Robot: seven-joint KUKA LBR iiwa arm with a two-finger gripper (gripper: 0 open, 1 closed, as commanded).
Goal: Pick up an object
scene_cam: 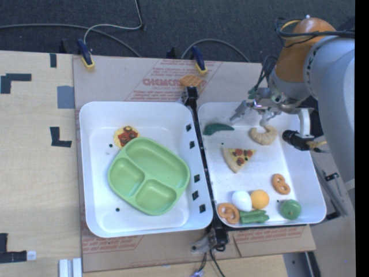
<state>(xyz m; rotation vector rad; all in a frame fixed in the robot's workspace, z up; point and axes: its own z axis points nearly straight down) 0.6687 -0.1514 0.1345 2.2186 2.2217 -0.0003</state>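
Grey tool hangs spread, gripping nothing, beside a croissant; arm cut off at right

Arm: cut off by the right edge of the view; its base and most of its grey body are not seen.
Fingers: seen slightly blurred above the pale croissant-shaped piece; whether contact is made cannot be told.
Right bin: its far right corner is covered by the arm.
Small round item beside the green plate: too small to be identified; only yellow with red marks is made out.
Print on the cardboard: partly hidden by the left bin; the smaller letters are too blurred to be read.
Worktop: cut off at the left and bottom edges.
Cables: cut off by the top edge.
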